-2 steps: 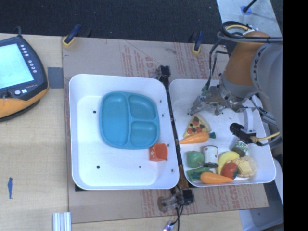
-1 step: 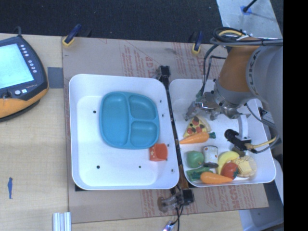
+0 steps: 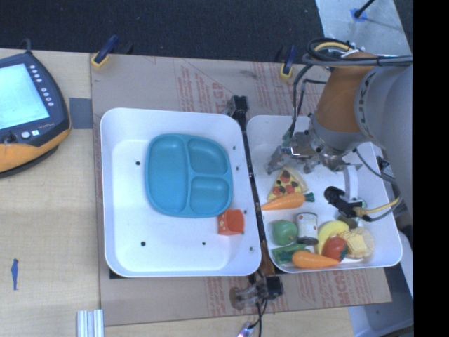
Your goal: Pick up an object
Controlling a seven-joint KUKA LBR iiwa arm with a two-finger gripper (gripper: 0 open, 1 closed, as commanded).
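My gripper [image 3: 293,163] is low over the back of the right bin [image 3: 261,135], under the grey arm with its orange band [image 3: 342,100]. Its fingers stand spread and open, with nothing between them. Just in front of the fingertips lies a toy pizza slice [image 3: 288,183], and an orange carrot [image 3: 283,202] lies beside that. Further forward sit a green pepper [image 3: 283,231], a small white can [image 3: 307,223], a banana [image 3: 332,227], a red tomato [image 3: 335,247] and a second carrot [image 3: 313,260].
The left bin [image 3: 116,188] holds a blue divided plate [image 3: 188,174] and a small red-orange block [image 3: 231,222] near its right wall. A tablet with an orange case [image 3: 24,111] lies at the far left. Clamps [image 3: 239,106] stand between the bins.
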